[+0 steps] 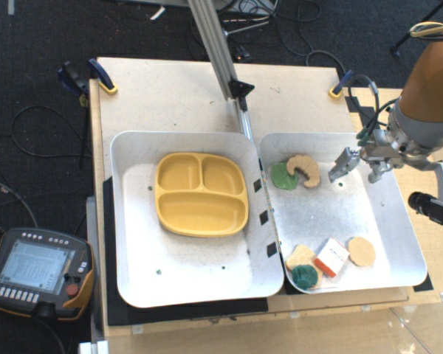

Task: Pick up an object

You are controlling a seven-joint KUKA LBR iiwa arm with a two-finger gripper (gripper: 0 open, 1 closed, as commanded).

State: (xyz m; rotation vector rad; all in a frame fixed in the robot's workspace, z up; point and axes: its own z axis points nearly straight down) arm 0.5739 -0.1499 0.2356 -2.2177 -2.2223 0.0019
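**Mia:** Are the jaws open? The gripper point(360, 167) has two grey fingers, one on each side, with a wide gap between them. Nothing is in the gap.

**Sam:** Yes, they are spread apart. The arm point(427, 87) comes in from the right. It is grey with an orange part on top, and it bends down over the right bin point(399, 220). The gripper hangs over the top part of that bin, near the far edge.

**Mia:** What could it pick up?

**Sam:** Just to the left of the gripper there is a tan curved piece point(304, 169). It touches a green round piece point(283, 176). They are near the gripper, but it is not touching them.

**Mia:** And at the front of the right bin?

**Sam:** A little white and red box point(332, 257) lies there, tilted. A tan round cookie shape point(362, 251) is just beside it. A tan piece point(299, 256) and a dark green lump point(305, 275) sit by the front left corner.

**Mia:** What is in the left bin point(133, 198)?

**Sam:** A yellow plate point(201, 194) with three parts. It lies flat in the middle.
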